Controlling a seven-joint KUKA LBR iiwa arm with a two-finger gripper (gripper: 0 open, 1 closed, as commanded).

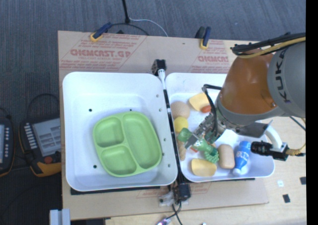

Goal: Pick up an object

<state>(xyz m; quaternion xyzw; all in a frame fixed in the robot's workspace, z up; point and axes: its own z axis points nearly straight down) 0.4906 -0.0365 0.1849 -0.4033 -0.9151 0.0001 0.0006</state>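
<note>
The right bin [258, 172] holds several toy food pieces. Among them are a yellow block [198, 101], a beige piece [179, 108], a yellow round piece [181, 123] and a green piece [184, 134]. There are also a green leafy piece [207, 150], a yellow wedge [202, 167], a tan roll [226, 155] and a blue and white bottle [242, 157]. My gripper [201, 135] is low in this bin, right over the green pieces near its left side. The arm's orange and grey wrist hides the bin's middle.
The left bin [79, 95] contains a green divided plate [127, 143]. A raised divider [168, 114] separates the two bins. A black cable plug [268, 148] sticks out at the arm's right, above the bin's right edge. The cardboard bench top surrounds both bins.
</note>
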